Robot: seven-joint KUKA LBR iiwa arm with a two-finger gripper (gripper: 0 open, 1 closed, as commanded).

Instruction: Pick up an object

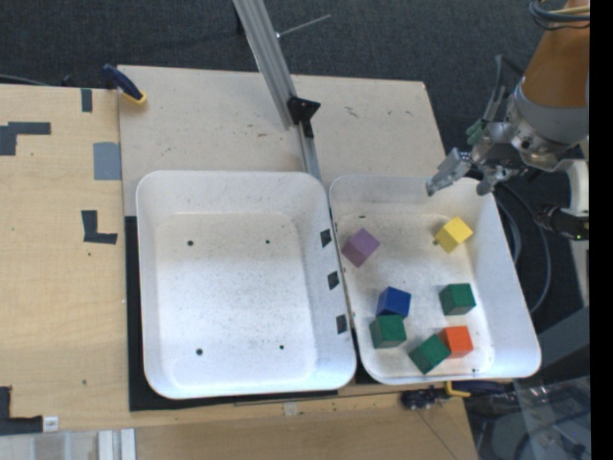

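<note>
Nearest the camera, along the bottom of the camera view, sits the lower rim of the right bin [517, 353], and just inside it a cluster of small cubes: an orange block [459, 339] touching a dark green block [430, 353], with a second green block [388, 331] a little to the left and a blue block [394, 302] touching its upper side. A third green block [457, 298] stands apart toward the bin's right wall. Farther up lie a purple block [360, 246] near the divide between the bins and a yellow block [453, 233] on its own in the upper right part of the floor. The left bin [153, 257] lies beside it on the bench, its speckled floor bare. The gripper [467, 172] hangs over the upper right corner of the right bin with its two fingers spread apart and nothing between them; it sits above and just beside the yellow block, not touching it. Any cube would serve the task, but the yellow one looks the likeliest target, being nearest the tool and free of neighbours. These cubes appear to be light, rigid pieces with flat, probably smooth faces, so a squeeze across two opposite sides should hold without crushing; the yellow one lies turned at an angle to the bin walls, so the fingers would likely need to rotate to meet parallel faces squarely rather than pinch the corners, where it could twist out.
</note>
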